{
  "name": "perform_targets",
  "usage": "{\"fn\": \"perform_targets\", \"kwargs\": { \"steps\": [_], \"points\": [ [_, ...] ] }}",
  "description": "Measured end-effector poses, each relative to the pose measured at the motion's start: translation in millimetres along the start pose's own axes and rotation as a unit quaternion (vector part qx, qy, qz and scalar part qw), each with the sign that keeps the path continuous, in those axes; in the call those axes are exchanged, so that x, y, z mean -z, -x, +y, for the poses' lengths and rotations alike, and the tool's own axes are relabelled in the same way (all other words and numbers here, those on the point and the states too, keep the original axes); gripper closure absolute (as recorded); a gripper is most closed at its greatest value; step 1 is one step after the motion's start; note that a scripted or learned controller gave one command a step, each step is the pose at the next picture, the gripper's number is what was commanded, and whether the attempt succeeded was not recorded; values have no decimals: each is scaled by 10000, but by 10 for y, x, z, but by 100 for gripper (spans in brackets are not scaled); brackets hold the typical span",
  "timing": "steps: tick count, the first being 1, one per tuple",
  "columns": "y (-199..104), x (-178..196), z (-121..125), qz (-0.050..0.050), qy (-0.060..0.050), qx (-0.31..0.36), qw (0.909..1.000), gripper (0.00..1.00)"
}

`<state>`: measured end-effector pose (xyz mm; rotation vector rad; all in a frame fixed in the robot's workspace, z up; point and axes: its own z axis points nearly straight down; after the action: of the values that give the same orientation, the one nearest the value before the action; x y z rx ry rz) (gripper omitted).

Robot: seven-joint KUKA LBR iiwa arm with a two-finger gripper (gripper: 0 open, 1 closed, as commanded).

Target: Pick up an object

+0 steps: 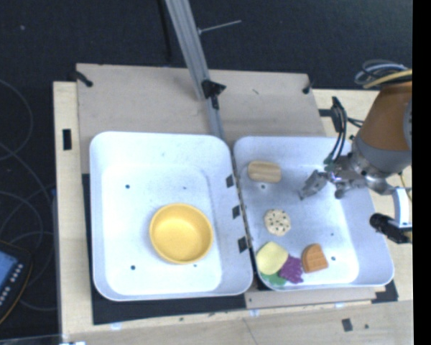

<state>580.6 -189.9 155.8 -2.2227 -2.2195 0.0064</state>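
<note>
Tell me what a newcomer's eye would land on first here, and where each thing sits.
First the yellow bowl, alone in the left bin. Next the grey and orange arm reaching in from the right, its gripper over the right bin. Then the food cluster along that bin's front edge, with a cookie mid-bin and a bread roll near the back.

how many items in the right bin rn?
5, maybe more hidden in the front pile. Bread roll at the back left; cookie mid-bin; yellow piece, purple grapes and orange piece clustered along the front edge, with something green under them.
</note>
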Motion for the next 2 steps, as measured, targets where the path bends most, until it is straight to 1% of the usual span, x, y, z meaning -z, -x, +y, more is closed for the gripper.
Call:
{"fn": "perform_targets", "kwargs": {
  "steps": [1,2],
  "points": [
    [13,-528,-10,2,-4,-4,10000,0],
    [19,-386,6,5,31,-26,10000,100]
  ]
}}
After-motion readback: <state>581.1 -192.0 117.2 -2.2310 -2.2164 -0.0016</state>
